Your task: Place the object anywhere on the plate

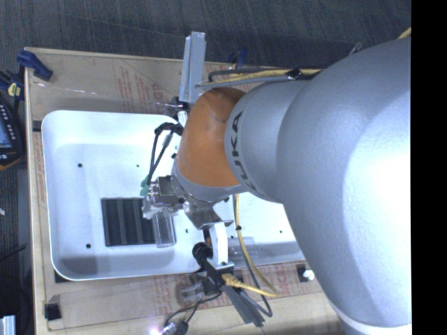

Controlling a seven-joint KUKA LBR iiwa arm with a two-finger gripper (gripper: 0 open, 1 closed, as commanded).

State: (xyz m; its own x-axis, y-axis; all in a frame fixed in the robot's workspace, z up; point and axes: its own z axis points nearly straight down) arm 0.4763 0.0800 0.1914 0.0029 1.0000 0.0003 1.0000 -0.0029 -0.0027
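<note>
A: Start with the biggest thing. Why does the arm cover so much?

B: It reaches in from the right and sits close under the camera, so its grey bulk and orange band hide 1 of the 2 bins and much of the table. My guess is that it is posed low, working at bin level.

A: And the bin we can see?

B: The left bin is a shallow white tray, which keeps things from sliding off the table. On its floor lies a dark ribbed rectangle, flat, near the front wall. I take that for the plate, though it looks more like a grooved tray.

A: The claw?

B: The claw hangs straight down at the rectangle's right edge, with pale fingers pointing at the floor. Whether it is spread or closed, I cannot tell; the wrist blocks too much.

A: So where is the object?

B: I cannot pick it out. A small green bit shows by the wrist cables, but it may belong to the rig. If anything is carried, the pose suggests a release over the rectangle.
</note>
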